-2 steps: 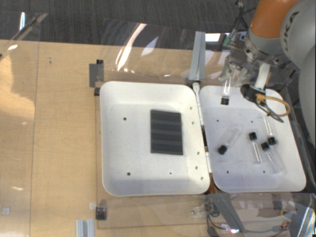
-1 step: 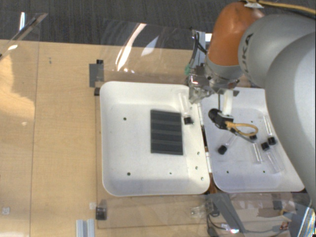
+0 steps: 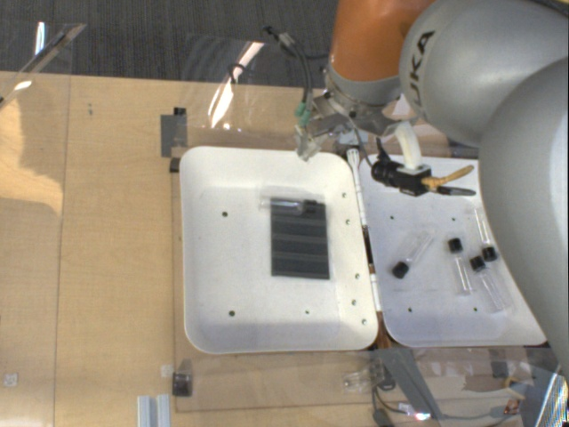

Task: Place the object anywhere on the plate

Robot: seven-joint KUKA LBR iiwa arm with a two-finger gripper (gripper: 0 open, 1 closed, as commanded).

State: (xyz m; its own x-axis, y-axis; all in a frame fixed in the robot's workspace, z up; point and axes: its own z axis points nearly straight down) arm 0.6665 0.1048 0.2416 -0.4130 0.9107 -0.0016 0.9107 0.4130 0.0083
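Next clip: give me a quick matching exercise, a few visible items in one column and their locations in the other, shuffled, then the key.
Items
1. dark ribbed rectangular plate
2. clear plastic vials with black caps
3. orange band on the grey arm
4. end effector

Locations
A. top of the view, above the bins
B. middle of the left white bin
C. scattered in the right white bin
D. over the left bin's far right corner

Pairs: 1-B, 2-C, 3-A, 4-D
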